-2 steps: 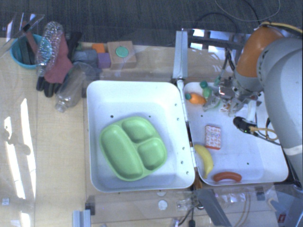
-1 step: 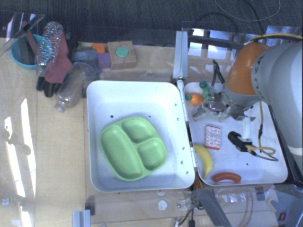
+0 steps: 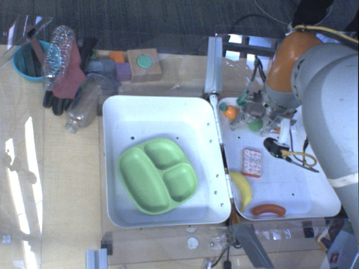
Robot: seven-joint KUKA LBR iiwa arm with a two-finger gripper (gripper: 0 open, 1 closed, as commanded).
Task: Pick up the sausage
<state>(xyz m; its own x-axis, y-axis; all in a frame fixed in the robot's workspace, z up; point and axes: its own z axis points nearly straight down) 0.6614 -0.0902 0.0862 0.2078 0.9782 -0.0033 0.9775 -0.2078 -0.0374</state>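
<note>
Gripper (image 3: 259,118) low in right bin (image 3: 314,203), well apart from sausage (image 3: 268,210)

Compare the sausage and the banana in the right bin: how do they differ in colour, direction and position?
The sausage is reddish-brown, the banana yellow. The sausage lies across the right bin along its near edge; the banana runs roughly front to back beside the bin's left wall. The banana looks thicker than the sausage. Both are elongated, slightly curved, lie flat in the same bin, and are apart from each other.
</note>
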